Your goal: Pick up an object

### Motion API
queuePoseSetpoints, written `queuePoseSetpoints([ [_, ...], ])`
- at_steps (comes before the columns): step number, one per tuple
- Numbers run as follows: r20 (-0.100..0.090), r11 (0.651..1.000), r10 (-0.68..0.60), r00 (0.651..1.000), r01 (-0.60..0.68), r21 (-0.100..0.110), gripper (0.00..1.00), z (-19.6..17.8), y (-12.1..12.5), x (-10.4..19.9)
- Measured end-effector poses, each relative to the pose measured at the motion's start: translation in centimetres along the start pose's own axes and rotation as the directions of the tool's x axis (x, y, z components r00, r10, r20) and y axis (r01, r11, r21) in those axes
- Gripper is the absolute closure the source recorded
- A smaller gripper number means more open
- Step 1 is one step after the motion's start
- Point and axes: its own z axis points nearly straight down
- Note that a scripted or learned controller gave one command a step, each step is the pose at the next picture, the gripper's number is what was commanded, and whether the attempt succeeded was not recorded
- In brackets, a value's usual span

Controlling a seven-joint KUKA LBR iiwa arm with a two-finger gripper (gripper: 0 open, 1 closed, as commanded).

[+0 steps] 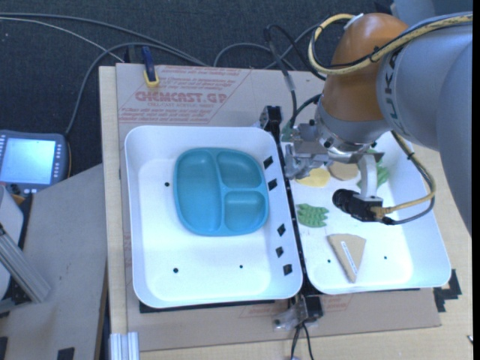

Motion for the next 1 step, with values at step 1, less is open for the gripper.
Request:
queuePoseSetpoints([
  [1, -0.001, 1.000, 0.000, 1.000, 0.000, 0.000, 1.00, 0.78, 1.90, 4.57],
])
